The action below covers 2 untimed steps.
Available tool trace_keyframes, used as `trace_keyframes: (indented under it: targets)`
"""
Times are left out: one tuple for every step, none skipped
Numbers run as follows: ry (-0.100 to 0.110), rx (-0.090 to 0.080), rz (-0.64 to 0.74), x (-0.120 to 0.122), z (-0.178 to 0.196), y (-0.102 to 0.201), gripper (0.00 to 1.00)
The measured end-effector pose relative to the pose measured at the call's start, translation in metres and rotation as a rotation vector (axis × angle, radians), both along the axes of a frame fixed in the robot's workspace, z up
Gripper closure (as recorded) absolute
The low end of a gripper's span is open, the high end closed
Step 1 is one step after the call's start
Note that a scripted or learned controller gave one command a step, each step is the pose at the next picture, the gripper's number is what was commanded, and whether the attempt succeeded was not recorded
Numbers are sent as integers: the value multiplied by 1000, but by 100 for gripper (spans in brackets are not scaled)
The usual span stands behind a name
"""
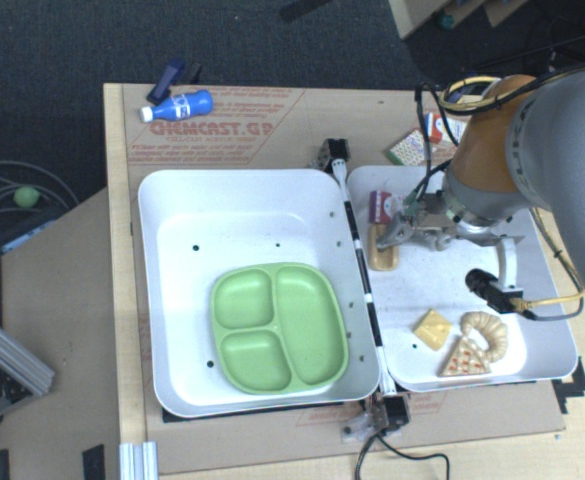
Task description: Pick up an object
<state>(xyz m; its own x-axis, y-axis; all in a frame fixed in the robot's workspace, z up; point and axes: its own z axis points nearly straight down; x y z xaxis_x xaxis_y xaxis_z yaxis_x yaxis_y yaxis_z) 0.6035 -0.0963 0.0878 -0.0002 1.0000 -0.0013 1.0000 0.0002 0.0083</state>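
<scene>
My pincer [397, 226] hangs over the right bin's [552, 363] left edge, finger state indiscernible; nearest object, a tan block [382, 256], lies just below it, long axis running along the bin wall

The hand [392, 230] hangs low over the right bin [547, 353], near a tan block [382, 255].

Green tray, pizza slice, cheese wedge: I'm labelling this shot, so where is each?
Green tray [277, 326], camera view, divider between compartments.
Pizza slice [464, 358], camera view, middle of topping.
Cheese wedge [433, 329], camera view, top face.
</scene>
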Motion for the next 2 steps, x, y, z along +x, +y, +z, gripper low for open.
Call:
trace_keyframes:
  targets:
    - [22, 5, -4, 36, -2, 1, 0]
    - [10, -1, 0, 63, -1, -1, 0]
